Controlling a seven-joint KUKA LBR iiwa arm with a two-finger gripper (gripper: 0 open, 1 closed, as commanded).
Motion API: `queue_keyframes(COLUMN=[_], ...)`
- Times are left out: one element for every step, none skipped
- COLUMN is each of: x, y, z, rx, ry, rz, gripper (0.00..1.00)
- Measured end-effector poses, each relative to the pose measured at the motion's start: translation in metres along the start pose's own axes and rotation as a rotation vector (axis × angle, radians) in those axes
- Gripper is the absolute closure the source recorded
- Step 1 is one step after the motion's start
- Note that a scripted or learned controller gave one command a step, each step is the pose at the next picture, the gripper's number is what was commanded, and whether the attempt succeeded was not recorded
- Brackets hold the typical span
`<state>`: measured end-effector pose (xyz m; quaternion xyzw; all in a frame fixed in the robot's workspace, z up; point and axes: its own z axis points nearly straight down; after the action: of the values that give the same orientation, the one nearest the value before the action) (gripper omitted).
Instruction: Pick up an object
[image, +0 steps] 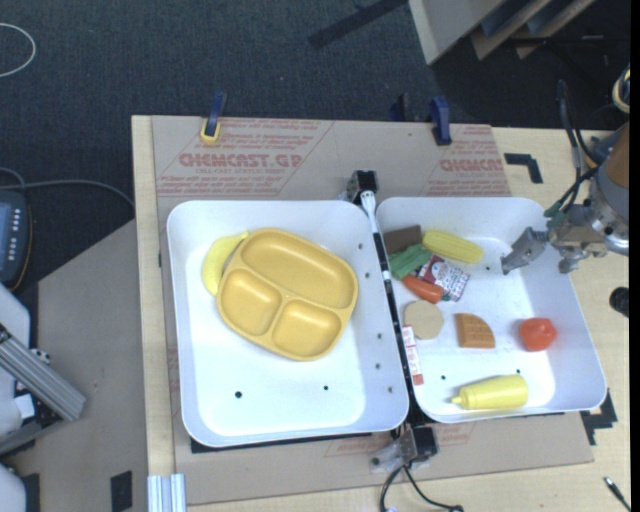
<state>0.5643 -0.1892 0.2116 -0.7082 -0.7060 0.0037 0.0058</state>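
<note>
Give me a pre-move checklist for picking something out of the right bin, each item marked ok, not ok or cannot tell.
1. Gripper over the right bin, at its upper right: ok.
2. Nothing between its fingers: ok.
3. Fingers open enough for a grasp: cannot tell.
4. Isolated targets on hand: ok; the tomato, the toast and the mustard bottle each lie apart from the rest.
5. Cluster near the divider free to grasp: not ok; the corn, the packet and the carrot lie crowded together.
6. Left bin untouched by the move: ok; the yellow tray lies well away from the arm.
</note>
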Motion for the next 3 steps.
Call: queue_keyframes(x=[0.000, 0.004, 0.003], y=[0.003, 0.005, 0.007], z=[-0.008, 0.055, 0.098], rx=[-0.013, -0.008, -0.008], ry=[-0.003, -0.001, -0.001], rz=[-0.003, -0.004, -0.003], gripper=[0.00, 0.00, 0.00])
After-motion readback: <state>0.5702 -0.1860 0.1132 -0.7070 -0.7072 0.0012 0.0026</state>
